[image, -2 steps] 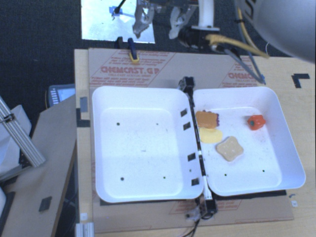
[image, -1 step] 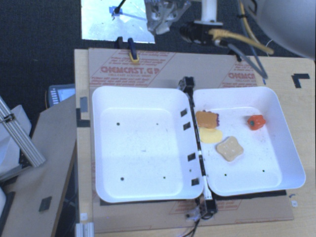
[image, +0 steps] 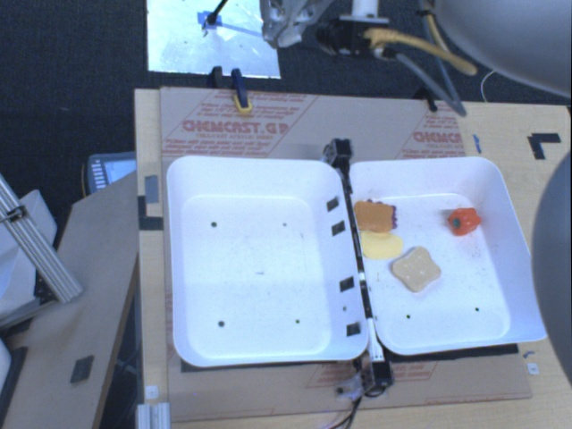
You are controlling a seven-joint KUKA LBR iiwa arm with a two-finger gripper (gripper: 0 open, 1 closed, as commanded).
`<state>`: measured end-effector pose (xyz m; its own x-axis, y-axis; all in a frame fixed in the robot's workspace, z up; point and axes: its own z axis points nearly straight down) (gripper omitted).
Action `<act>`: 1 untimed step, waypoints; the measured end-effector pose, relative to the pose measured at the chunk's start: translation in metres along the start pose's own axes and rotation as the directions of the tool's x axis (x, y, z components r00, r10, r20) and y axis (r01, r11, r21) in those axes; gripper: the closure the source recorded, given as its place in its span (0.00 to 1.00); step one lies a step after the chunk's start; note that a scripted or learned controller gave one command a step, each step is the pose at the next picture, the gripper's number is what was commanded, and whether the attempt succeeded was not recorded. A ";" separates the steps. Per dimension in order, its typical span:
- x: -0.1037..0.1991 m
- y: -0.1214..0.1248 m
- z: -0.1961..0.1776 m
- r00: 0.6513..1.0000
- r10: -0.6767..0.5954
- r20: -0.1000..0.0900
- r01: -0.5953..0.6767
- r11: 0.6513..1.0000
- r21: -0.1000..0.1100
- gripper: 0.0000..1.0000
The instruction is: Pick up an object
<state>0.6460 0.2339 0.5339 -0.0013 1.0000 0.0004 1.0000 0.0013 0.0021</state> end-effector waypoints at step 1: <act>0.000 0.023 0.013 1.000 0.000 0.000 0.000 1.000 -0.001 1.00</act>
